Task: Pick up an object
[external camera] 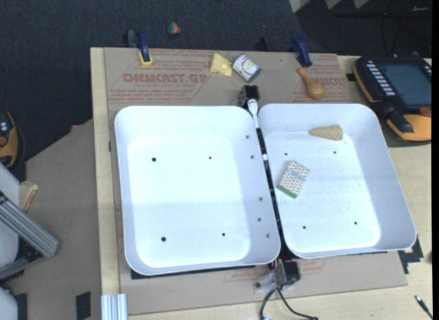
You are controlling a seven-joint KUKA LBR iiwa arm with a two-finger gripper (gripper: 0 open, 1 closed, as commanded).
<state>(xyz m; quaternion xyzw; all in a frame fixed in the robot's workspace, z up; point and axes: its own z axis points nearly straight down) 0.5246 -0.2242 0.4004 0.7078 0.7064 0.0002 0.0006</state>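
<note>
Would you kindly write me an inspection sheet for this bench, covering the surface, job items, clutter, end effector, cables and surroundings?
Surface: two shallow white bins side by side on a cardboard sheet; left bin, right bin.
Job's things: in the right bin, a small patterned packet near the inner wall, tilted, and a tan bread-like piece toward the far wall, apart from each other.
Clutter: on the cardboard behind the bins, a yellow wedge, a small carton, a wooden spoon-like piece.
End effector: nothing seen.
Cables: black leads at the near edge between the bins.
Surroundings: dark carpet; handheld pendant at right.
</note>
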